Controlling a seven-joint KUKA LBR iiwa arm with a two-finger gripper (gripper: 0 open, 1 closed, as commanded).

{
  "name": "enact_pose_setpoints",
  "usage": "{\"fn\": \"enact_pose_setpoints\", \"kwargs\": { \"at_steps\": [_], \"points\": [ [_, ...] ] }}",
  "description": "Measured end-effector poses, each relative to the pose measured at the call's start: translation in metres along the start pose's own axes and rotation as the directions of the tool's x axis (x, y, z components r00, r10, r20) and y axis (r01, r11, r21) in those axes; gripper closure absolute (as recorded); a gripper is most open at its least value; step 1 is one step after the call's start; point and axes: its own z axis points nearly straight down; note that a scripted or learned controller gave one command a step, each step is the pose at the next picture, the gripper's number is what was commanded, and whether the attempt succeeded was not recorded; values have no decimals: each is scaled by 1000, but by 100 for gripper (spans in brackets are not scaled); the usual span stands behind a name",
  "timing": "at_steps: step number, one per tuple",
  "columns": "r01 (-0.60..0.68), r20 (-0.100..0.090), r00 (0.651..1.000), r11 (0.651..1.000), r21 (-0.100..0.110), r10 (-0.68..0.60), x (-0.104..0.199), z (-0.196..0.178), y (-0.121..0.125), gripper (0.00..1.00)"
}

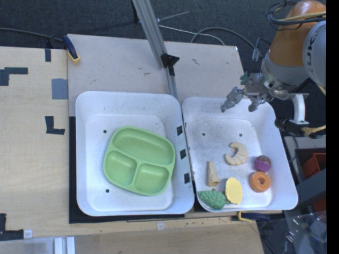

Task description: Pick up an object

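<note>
My gripper (242, 102) hangs above the far edge of the right bin (212, 115), its two grey fingers spread open with nothing between them. Well below it in that bin lie a beige croissant (237, 154), a purple piece (262, 163), an orange ring (260, 181), a yellow piece (233, 190), a tan cone (212, 174) and a green leafy piece (213, 198). The croissant is the nearest to the gripper, with bare bin floor between them.
The left bin (90, 115) holds a green divided plate (140, 161). A slanted metal rail (153, 30) crosses the bench behind the bins and ends at the divider between them. Cables lie on the dark floor behind.
</note>
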Motion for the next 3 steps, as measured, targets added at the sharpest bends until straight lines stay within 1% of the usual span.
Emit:
{"fn": "enact_pose_setpoints", "kwargs": {
  "at_steps": [1, 2, 3],
  "points": [
    [0, 0, 1000, 1000, 0, 0, 0, 0, 0, 0],
    [0, 1, 1000, 1000, 5, 0, 2, 48, 7, 0],
    [-1, 1, 1000, 1000, 6, 1, -6, 97, 4, 0]
  ]
}}
